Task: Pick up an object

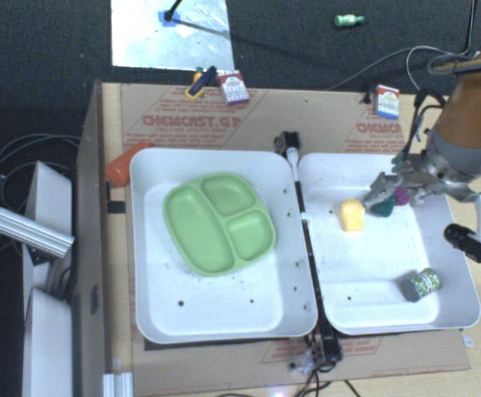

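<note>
Where the gripper [387, 190] hovers, a teal object [382, 208] lies just beneath.

Hand [387, 193]: grey, dull metallic look. Just left of it, a yellow block [353, 216], smooth matt plastic. Below it, a small can [421, 284], shiny metal under a green printed wrap. Both white bins [372, 321], beneath and left of the hand: smooth, slightly glossy plastic. Far left, green divided tray [218, 222]: smooth satin plastic. Worktop [190, 122]: matt printed cardboard.
</note>
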Motion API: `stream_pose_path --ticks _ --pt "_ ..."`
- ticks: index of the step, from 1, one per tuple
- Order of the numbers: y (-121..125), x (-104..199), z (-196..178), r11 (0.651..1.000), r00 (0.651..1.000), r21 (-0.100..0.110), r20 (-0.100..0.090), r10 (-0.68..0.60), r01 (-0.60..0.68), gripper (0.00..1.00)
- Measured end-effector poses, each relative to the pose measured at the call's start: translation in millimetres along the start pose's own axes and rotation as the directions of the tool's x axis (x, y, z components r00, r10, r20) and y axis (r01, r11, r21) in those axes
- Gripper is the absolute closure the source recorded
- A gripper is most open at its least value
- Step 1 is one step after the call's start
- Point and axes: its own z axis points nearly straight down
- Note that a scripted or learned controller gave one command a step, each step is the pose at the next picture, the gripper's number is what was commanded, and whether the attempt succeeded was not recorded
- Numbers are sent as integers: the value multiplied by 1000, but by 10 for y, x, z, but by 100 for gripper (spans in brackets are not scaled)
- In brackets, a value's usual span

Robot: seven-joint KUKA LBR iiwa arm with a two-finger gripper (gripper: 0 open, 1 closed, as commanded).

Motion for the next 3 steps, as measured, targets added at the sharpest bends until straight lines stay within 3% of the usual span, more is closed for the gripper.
stream_pose_path --ticks 1,2,3 --pt "172 146 757 1000 1000 3 -1 -1 1 0" --pt "263 125 1278 1000 1000 1 0 1 -1 0" --pt "275 125 1166 1000 1000 -2 0 -1 1 100"
